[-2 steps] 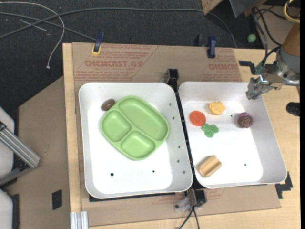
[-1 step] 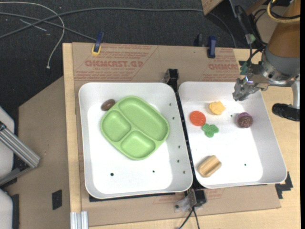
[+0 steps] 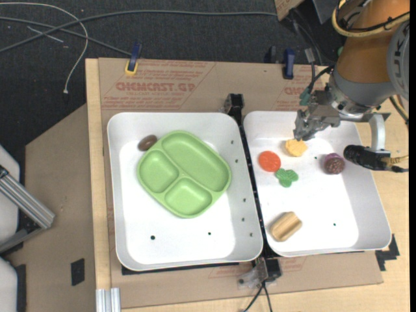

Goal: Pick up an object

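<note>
Cardboard-topped bench [image 3: 104, 174] carries two bins; my pincer [image 3: 303, 134] hangs over the right bin [image 3: 364, 226], just beside the yellow piece [image 3: 296, 148] (grip state: cannot tell).

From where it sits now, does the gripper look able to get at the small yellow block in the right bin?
Probably yes. The gripper hangs just above the small yellow block, which lies apart from the round orange piece and green piece on the right white bin floor, with nothing over it.
</note>
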Action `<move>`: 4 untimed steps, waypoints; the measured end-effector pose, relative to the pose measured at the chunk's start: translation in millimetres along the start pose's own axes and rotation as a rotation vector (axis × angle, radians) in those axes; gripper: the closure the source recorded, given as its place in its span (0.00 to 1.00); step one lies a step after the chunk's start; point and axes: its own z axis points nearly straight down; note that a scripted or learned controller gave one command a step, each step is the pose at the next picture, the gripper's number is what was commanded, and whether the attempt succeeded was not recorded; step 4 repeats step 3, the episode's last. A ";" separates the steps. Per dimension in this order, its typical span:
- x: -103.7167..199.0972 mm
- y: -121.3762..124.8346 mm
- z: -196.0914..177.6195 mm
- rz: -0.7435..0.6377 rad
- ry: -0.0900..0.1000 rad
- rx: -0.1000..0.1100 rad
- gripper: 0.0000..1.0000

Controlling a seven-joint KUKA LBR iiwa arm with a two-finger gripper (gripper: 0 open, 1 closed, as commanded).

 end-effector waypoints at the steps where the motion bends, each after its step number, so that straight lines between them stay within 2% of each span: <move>1: 41.1 -12.9 2.7 0.001 0.000 0.001 1.00; 2: 97.3 -26.0 12.9 0.000 0.000 0.002 1.00; 3: 136.9 -48.9 13.1 0.002 -0.001 0.002 1.00; 4: 136.9 -48.9 13.1 0.002 -0.001 0.002 1.00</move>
